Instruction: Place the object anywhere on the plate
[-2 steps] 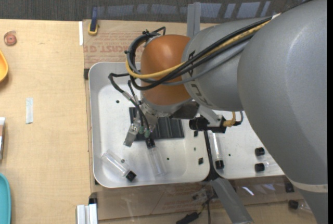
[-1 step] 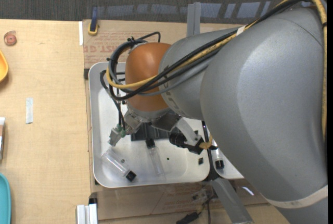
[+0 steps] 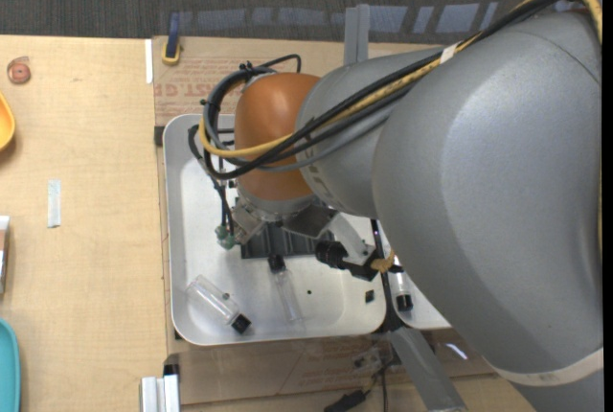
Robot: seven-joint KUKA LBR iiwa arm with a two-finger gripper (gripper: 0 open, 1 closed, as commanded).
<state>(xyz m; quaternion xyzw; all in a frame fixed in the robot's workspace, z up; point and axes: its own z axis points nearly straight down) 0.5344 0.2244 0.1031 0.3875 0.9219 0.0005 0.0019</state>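
We look down on the grey robot arm with its glossy orange band (image 3: 273, 137), which reaches in from the right and hangs low over the shallow white plastic bin (image 3: 177, 209). It is bent steeply at the wrist, we judge, so that the black two-finger gripper (image 3: 277, 257) points straight down at the bin floor for a pick from above. Whether the gripper is spread or pressed together we cannot tell; its tip is small and dark against the shadow beneath the wrist, and we see nothing pinched in it.

The likeliest thing to be picked is the clear plastic tube with a black cap (image 3: 216, 302), which lies flat and slantwise in the bin's near left corner, apart from the gripper. A second clear tube-like piece (image 3: 285, 293) sits just below the gripper; we cannot say whether it touches. In our judgement the carry to the plate is not yet begun.

Black and yellow cables (image 3: 215, 147) loop loosely round the wrist, presumably slack so the joint can turn. The brown cardboard sheet (image 3: 206, 75) under the bin bears red printing, too slanted and covered to read.
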